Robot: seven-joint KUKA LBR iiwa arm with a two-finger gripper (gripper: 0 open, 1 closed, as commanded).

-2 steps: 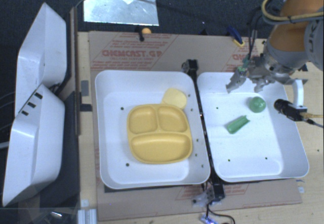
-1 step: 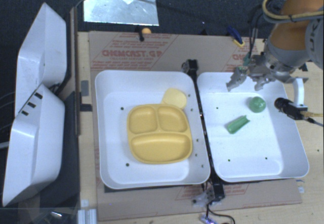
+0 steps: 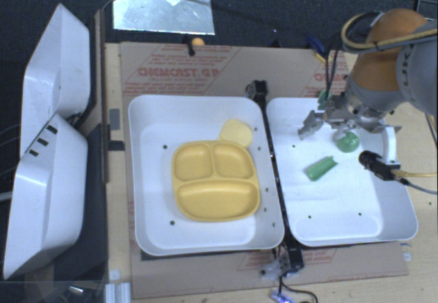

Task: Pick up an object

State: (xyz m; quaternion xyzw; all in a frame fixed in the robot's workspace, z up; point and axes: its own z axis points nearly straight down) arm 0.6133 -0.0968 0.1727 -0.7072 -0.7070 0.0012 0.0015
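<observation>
In the right bin point(image 3: 356, 226) lie two green objects. A short green cylinder point(image 3: 320, 167) rests near the bin's middle, lying at a slant. A round green piece point(image 3: 348, 142) sits up and to the right of it, partly covered by the gripper. My gripper point(image 3: 340, 125) hangs over the bin's upper right part, directly above the round green piece and a short way up-right of the cylinder. I cannot see anything held in it. The grey arm with its orange band point(image 3: 387, 35) reaches in from the right.
The left bin point(image 3: 147, 158) holds a yellow divided tray point(image 3: 215, 180) and a pale yellow disc point(image 3: 237, 133) at the tray's upper right. A black divider point(image 3: 267, 137) runs between the bins. Cables trail from the wrist along the right bin's right side.
</observation>
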